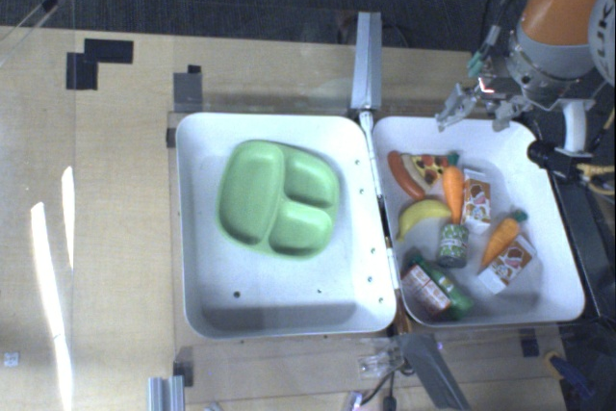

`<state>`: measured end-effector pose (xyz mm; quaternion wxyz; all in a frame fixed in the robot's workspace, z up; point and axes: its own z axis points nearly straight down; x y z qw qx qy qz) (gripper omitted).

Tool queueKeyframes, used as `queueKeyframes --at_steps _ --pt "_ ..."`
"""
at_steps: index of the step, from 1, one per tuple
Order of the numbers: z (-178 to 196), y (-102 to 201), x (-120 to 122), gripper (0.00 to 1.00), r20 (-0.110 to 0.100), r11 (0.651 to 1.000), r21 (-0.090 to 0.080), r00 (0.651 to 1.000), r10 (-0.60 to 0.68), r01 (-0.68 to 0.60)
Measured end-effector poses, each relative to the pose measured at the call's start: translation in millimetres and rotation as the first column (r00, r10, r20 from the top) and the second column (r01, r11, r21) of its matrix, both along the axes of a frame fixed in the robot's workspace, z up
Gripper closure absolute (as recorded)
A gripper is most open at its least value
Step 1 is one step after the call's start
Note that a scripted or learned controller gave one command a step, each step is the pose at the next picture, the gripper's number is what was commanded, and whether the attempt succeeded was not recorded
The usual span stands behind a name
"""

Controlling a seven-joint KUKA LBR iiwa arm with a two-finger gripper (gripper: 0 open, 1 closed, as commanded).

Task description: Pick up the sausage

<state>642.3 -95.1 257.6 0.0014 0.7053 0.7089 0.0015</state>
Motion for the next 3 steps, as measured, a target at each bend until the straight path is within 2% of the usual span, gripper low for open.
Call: queueKeyframes --at_steps 1,2,3 --pt "-165 -11 -12 0.0 0.003 0.994 -0.001 0.994 0.106 -0.106" --pt "-170 3 27 0.0 -0.005 0.996 -0.002 0.996 -0.085 0.085" --pt "-160 3 27 1.0 -0.008 0.997 -0.002 0.997 -0.082 0.082"
